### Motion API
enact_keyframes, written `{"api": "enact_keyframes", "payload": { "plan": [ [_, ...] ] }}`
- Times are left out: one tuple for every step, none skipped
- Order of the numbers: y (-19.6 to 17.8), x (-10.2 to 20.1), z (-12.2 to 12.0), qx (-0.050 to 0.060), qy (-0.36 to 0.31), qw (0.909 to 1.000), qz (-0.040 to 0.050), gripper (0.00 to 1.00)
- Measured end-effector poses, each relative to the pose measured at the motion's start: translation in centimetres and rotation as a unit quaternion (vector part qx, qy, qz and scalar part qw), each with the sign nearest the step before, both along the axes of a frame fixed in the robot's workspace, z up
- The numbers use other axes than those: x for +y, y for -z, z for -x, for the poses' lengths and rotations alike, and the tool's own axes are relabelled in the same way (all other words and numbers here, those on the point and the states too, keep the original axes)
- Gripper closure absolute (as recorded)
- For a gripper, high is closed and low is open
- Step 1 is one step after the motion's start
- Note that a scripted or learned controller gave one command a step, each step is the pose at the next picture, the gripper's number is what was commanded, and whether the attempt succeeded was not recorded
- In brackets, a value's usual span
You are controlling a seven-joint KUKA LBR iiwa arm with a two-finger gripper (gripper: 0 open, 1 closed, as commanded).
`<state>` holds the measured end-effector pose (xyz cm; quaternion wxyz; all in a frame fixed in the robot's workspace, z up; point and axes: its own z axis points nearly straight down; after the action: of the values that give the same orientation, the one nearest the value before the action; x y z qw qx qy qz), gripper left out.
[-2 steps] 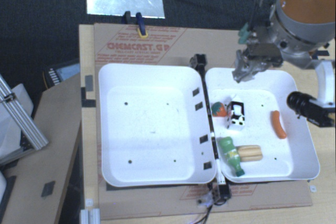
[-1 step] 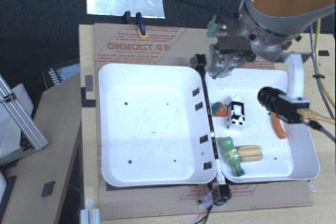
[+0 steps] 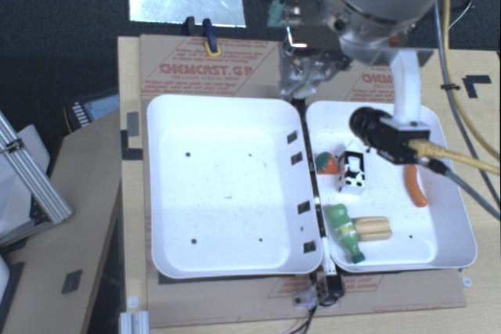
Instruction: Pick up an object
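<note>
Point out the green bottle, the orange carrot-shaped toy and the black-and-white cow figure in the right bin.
Green plastic bottle (image 3: 345, 231), camera view: point on its body.
Orange carrot-shaped toy (image 3: 416, 186), camera view: point on its middle.
Black-and-white cow figure (image 3: 352, 172), camera view: point on its body.

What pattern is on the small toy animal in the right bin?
Black and white patches, like a cow, clearest in the camera view.

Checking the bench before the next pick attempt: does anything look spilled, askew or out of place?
Nothing stands out. The green bottle, bread roll, cow toy and orange sausage all lie inside the right bin; nothing has spilled over its rim.
</note>
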<state>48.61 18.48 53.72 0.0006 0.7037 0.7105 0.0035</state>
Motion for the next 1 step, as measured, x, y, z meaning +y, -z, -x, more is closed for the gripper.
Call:
{"api": "enact_keyframes", "payload": {
  "plan": [
    [18.5,2.23,0.13,0.01,0.003,0.9999,0.005,1.0]
  ]
}}
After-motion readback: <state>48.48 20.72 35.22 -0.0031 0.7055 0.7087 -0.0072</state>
